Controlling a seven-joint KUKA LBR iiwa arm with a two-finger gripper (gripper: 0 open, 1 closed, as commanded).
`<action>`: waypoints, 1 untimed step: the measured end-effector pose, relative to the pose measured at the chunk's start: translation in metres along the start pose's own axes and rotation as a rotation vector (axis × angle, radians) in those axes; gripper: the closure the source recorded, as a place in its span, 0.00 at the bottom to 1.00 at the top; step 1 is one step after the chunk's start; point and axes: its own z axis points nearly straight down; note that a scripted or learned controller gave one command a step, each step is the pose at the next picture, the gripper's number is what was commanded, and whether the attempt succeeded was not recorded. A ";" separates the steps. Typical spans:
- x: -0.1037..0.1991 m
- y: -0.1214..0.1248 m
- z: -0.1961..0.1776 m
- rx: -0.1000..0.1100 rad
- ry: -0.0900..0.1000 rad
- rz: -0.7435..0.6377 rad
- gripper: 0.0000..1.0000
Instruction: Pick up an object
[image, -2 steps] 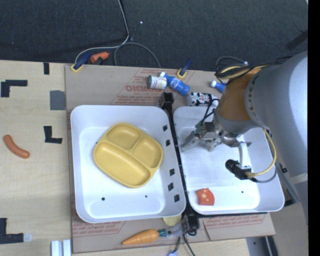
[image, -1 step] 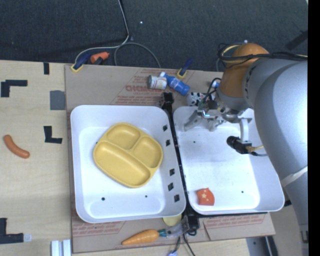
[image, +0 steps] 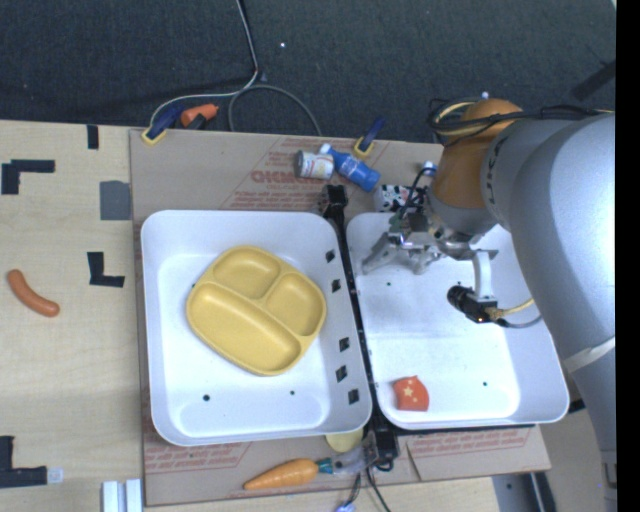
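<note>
Nearest, a toy carrot (image: 283, 474) lies outside the bins, while a small red object (image: 411, 394), too blurred to identify, sits near the right bin's (image: 450, 350) near wall. Far from it, the gripper (image: 400, 250) hangs with fingers spread, holding nothing; the arm (image: 560, 220) is cut off at right.

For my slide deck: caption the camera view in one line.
KUKA arm's gripper low over the right bin, far from the red object; yellow divided plate fills the left bin.

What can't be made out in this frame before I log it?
- Gripper: finger gap too small and dark to judge in the camera view.
- Right bin: its far right part is covered by the arm.
- Yellow item: mostly hidden under the left bin rim.
</note>
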 end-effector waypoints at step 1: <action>0.005 0.019 0.001 0.005 0.001 -0.001 0.00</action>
